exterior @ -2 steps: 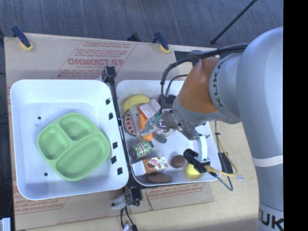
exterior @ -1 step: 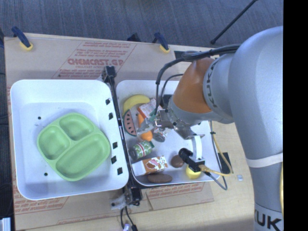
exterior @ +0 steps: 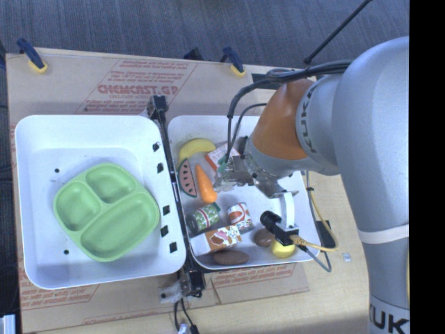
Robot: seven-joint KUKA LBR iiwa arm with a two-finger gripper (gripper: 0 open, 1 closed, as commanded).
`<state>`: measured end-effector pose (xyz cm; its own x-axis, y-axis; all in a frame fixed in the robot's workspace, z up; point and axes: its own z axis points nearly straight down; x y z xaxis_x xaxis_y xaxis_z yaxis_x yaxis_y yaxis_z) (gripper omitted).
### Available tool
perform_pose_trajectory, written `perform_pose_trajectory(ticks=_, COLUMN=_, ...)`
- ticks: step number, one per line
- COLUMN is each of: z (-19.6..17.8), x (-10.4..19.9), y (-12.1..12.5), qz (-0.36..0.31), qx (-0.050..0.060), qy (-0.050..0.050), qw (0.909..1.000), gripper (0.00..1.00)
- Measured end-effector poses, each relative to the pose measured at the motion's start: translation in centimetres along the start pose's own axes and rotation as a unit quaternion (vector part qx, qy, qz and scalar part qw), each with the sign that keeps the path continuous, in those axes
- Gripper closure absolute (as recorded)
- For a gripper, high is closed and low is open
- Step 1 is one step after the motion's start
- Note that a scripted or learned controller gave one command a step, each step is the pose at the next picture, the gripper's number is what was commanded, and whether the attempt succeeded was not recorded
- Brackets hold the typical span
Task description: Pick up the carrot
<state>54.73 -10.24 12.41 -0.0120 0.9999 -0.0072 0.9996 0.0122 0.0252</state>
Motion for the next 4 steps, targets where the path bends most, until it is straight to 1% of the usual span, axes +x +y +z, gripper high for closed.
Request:
perform_pose_trajectory(ticks=1, z=-5.0, x=-4.7, y=-6.5, qz=0.004, qx=0.014, qy=0.004, qw=0.9999, gripper=1.00)
perform_pose_trajectory(ticks=2, z=-4.9, x=-4.6, y=-6.5, qz=0.003, qx=0.015, qy=0.004, qw=0.9999, gripper=0.00)
perform_pose_trajectory(ticks=3, z=3.4, x=-0.8, y=2.7, qz=0.002, qx=0.015, qy=0.004, qw=0.9999, gripper=0.00)
perform_pose_trajectory(ticks=4, z=2.4, x=-0.8, y=2.7, qz=0.000, qx=0.016, qy=0.004, qw=0.9999, gripper=1.00)
